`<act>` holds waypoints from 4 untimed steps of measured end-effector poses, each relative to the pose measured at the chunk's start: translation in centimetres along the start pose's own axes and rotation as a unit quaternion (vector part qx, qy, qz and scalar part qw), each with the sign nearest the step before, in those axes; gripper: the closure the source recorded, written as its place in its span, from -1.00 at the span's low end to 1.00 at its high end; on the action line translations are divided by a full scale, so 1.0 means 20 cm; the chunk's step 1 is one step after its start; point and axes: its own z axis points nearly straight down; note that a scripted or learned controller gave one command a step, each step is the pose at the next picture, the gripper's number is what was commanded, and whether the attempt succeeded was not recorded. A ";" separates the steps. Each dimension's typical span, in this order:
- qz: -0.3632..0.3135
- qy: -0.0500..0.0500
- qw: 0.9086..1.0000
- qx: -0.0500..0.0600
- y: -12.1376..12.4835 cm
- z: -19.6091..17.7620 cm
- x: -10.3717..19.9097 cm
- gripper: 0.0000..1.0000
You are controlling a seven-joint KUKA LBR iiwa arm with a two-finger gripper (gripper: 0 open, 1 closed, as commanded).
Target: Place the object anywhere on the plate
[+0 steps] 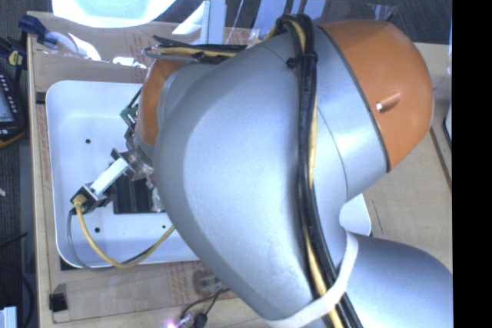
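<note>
arm bulk across most of camera view, reaching from the right down into the left white bin. gripper low inside that bin, masked by the wrist; opening and contents impossible to tell. object and plate hidden, so position relative to the gripper not determinable. yellow cable looped over the bin floor beside a small white fitting.

judged step: working low in the left bin. recommended: descend slowly, keep clear of the bin wall and the cable loop, confirm a grip before lifting, then carry toward the plate.
</note>
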 end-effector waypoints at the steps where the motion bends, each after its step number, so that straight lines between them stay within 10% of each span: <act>1: -0.109 0.002 0.994 -0.001 0.05 -0.44 -0.32 1.00; 2: 0.089 0.005 0.996 -0.001 -0.14 0.05 -0.27 1.00; 3: 0.071 0.006 0.997 -0.003 -0.13 -0.85 -0.28 1.00; 4: 0.109 0.006 0.994 -0.003 0.11 -0.94 -0.13 1.00</act>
